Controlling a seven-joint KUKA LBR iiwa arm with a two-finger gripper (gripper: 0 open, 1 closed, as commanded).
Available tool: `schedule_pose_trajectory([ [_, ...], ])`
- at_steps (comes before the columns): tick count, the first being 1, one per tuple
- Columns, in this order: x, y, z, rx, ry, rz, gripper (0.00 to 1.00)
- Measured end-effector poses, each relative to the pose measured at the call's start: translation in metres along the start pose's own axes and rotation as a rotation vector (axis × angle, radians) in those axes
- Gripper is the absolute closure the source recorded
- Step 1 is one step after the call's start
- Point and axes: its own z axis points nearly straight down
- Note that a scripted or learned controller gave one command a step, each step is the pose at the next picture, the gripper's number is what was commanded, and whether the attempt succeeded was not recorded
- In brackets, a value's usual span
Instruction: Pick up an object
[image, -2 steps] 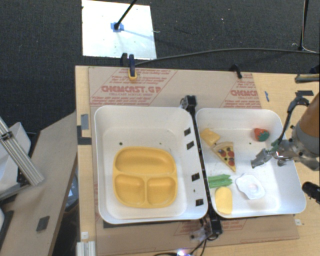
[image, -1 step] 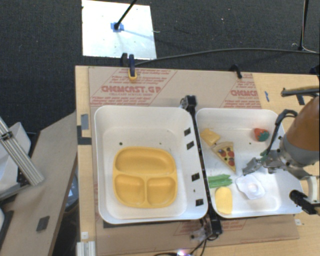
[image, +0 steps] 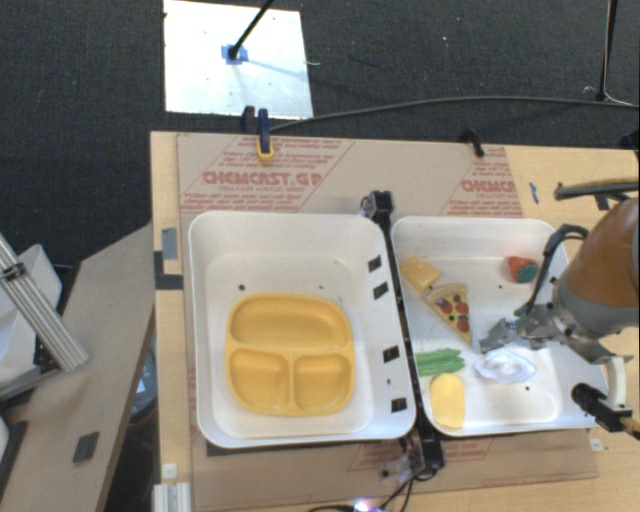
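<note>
while hand (image: 497, 338) hovers lower right, finger state unclear, pizza slice (image: 451, 306) looks light, rigid, flat; grip across its edges.

A: Left bin (image: 300, 235) contents?
B: One yellow divided tray (image: 291, 353), three compartments, lying flat near the bin's middle.

A: Right bin (image: 470, 235)?
B: Yellow block (image: 420, 272) near the far left corner; pizza slice (image: 452, 306) just beside it, toward the camera. Green piece (image: 438, 361) by the left wall, pale yellow oval (image: 447, 399) just below it. Red item with a green part (image: 521, 268) near the far right. A clear, shiny thing (image: 505, 367) on the floor, kind unclear.

A: Arm?
B: Enters from the right, orange band (image: 610, 265) showing. The hand (image: 500, 338) is low over the right bin, beside the clear thing. Contact cannot be judged.

A: Desk (image: 330, 170)?
B: Brown board with red print under both bins.
</note>
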Motion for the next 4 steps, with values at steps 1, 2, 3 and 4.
schedule_pose_trajectory([
  [1,0.0,0.001,-0.011,-0.001,-0.001,0.0,1.0],
  [2,-0.003,-0.008,-0.064,-0.002,-0.002,0.001,1.0],
  [3,0.005,-0.002,-0.124,-0.005,-0.002,-0.005,1.0],
  [4,0.004,0.0,-0.178,-0.006,-0.003,-0.005,1.0],
])
